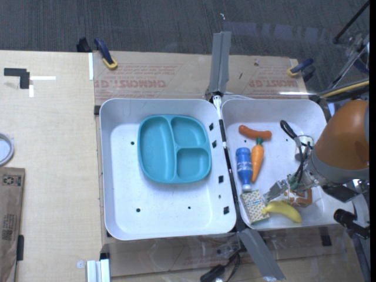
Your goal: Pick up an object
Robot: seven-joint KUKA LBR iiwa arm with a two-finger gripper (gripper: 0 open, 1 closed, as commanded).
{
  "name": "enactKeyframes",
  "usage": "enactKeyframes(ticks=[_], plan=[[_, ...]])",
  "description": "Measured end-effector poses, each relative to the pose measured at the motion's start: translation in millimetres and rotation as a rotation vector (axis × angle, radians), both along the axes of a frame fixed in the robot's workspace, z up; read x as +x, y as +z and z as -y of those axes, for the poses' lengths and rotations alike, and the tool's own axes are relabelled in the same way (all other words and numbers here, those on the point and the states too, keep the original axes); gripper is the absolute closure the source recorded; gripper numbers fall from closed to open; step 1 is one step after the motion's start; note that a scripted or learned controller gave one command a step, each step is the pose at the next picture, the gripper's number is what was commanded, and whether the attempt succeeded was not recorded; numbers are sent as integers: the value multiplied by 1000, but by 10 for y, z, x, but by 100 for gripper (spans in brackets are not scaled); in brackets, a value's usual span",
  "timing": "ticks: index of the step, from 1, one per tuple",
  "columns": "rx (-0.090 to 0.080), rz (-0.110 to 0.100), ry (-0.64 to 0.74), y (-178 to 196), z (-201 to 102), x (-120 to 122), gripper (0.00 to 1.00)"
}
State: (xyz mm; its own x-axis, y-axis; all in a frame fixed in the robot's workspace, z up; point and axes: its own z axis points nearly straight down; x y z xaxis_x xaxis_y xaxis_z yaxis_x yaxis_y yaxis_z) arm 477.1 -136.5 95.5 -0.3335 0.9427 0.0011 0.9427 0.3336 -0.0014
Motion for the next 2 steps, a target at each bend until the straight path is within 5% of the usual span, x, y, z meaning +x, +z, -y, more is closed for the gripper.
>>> enactKeyframes(ticks=[1, 2], plan=[[-2, 1, -47, -41, 9, 692, 0], [-3, 3, -84, -32, -379, 1468, 0]])
